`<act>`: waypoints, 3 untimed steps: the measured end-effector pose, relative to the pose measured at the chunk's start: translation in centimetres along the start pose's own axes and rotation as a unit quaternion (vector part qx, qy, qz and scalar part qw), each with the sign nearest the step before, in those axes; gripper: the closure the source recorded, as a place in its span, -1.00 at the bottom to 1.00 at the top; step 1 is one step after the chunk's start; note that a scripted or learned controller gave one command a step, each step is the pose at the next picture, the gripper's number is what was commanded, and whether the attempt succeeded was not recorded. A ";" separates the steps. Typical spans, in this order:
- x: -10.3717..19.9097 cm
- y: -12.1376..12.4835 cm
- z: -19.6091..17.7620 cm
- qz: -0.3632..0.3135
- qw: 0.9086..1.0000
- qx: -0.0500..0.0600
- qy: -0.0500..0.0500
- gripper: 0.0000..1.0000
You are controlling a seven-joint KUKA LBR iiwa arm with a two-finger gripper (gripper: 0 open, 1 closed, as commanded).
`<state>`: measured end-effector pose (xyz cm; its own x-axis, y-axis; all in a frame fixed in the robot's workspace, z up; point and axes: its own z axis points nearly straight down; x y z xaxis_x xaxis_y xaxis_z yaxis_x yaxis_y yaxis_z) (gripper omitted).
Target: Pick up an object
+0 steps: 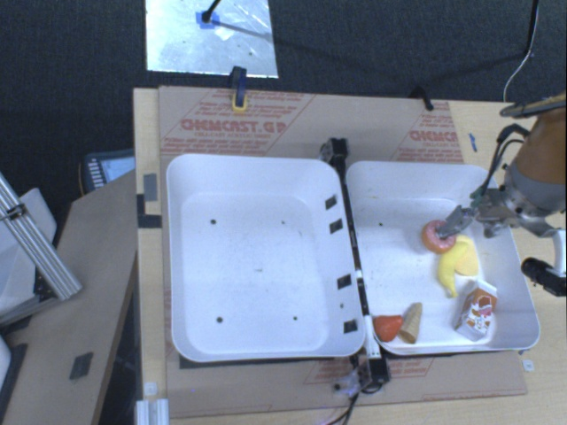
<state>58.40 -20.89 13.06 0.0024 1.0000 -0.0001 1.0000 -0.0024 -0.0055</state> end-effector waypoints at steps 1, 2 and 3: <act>0.1 -1.5 4.5 0.000 1.000 -0.007 -0.001 -1.00; 0.2 0.9 4.3 -0.004 1.000 -0.006 -0.001 -1.00; 0.2 -0.8 4.3 -0.002 1.000 -0.008 -0.001 -1.00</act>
